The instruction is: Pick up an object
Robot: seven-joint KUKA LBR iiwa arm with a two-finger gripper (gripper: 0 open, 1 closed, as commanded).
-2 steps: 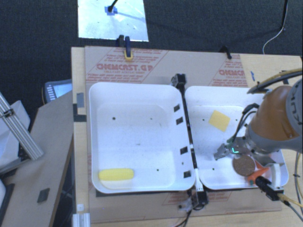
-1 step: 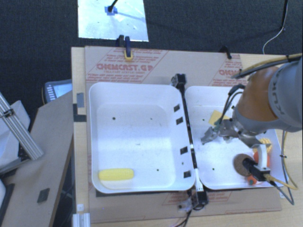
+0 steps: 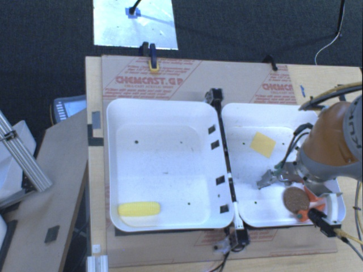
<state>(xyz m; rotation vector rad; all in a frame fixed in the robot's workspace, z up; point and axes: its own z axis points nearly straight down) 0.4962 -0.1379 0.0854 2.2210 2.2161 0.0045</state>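
My gripper (image 3: 267, 179) hangs low over the right bin (image 3: 244, 118), near its middle, reaching in from the right below the arm's orange band (image 3: 333, 136). A flat yellow square (image 3: 263, 144) lies on the bin floor just above and left of the gripper, apart from it. A brown round disc (image 3: 294, 199) lies at the bin's lower right, just right of the gripper, with an orange piece (image 3: 313, 200) beside it. In the left bin (image 3: 164, 109) a yellow oblong object (image 3: 139, 209) lies at the near left corner.
A black divider with clips (image 3: 221, 152) runs between the two bins. Both bins rest on a cardboard sheet (image 3: 170, 75). A grey metal plate (image 3: 135, 15) lies behind the bench, and cables hang around the arm at the right.
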